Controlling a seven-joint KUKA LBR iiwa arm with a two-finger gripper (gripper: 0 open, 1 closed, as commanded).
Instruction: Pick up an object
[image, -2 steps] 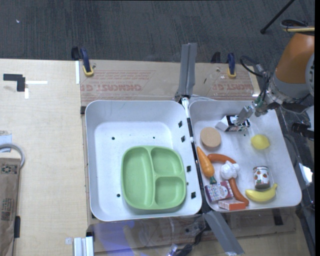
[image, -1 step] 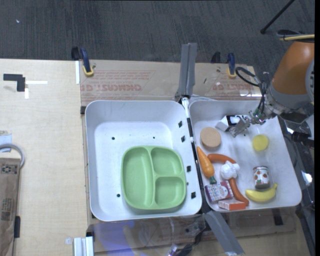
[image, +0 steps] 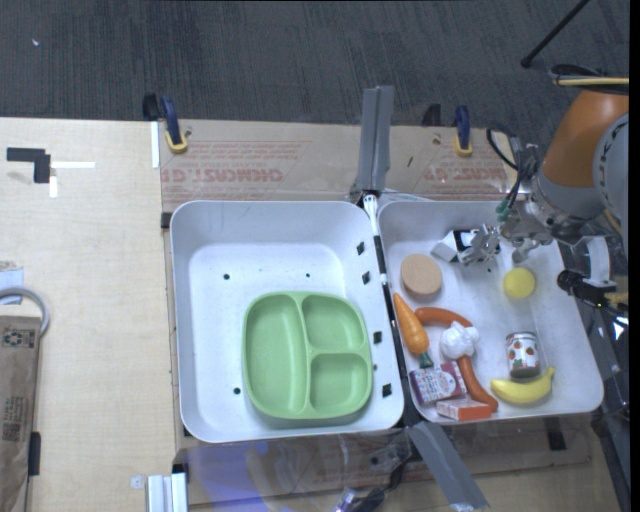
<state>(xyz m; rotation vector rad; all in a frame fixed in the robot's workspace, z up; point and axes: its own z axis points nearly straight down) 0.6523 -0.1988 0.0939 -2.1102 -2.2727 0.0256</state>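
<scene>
The right bin (image: 590, 350) holds several small items. A tan round disc (image: 421, 276) lies at its left, with an orange carrot (image: 410, 322) and a red sausage (image: 446, 316) below it. A white garlic bulb (image: 458, 342), a small can (image: 521, 352), a banana (image: 522, 389), a yellow lemon (image: 518, 284) and two small cartons (image: 440, 384) lie nearby. My gripper (image: 483, 247) hangs low over the bin's far side, just left of and above the lemon, next to a black and white object (image: 452, 243). Nothing shows between its fingers.
The left bin (image: 200, 300) holds a green divided plate (image: 305, 354). A grey divider post (image: 375, 140) rises between the bins at the back. Cardboard (image: 260, 165) and clamps (image: 172, 130) lie behind the bins, and the arm's orange band (image: 585, 140) is at the right.
</scene>
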